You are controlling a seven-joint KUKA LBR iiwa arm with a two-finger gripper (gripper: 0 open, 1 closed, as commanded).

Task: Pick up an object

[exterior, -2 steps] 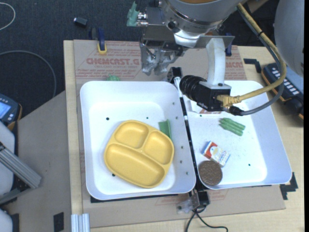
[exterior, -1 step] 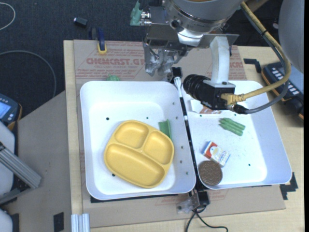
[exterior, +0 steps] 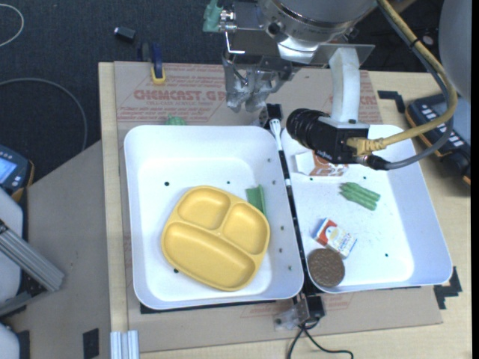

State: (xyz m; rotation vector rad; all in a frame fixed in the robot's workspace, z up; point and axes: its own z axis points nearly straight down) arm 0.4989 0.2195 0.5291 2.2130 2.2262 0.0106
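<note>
Behind the left bin: the gripper (exterior: 251, 96) hangs over the cardboard (exterior: 179, 96), just beyond the bin's rear rim and near the seam between the two bins.
Gripper state: blurred grey metal; I cannot tell whether it is open or closed, and nothing shows in its grip.
Hidden: a green strip (exterior: 257, 198) shows one end only, the rest tucked under the tray's right rim.
Half covered: a white and orange wrapper (exterior: 325, 169) at the rear of the right bin, its upper part behind the robot's own hardware; the print is unreadable.
Hard to make out: a thin black-and-white stick (exterior: 274, 120) at the rear end of the seam; what it is I cannot tell.
Cut off: the arm's upper body leaves the view at the top.
Tray (exterior: 217, 234): yellow, rounded, three compartments, lying flat and turned at an angle; the largest object.
Pod (exterior: 361, 194): green, short, lying flat, slanted.
Packet (exterior: 333, 235): small, white with red and blue, flat.
Disc (exterior: 327, 268): brown, round, speckled.
Left bin (exterior: 187, 159): holds the tray in its front half, with the strip at the tray's right side near the seam.
Right bin (exterior: 397, 223): wrapper at the rear left, pod near the middle, packet in front of the pod, disc at the front left corner just beside the packet; all apart from the gripper.
</note>
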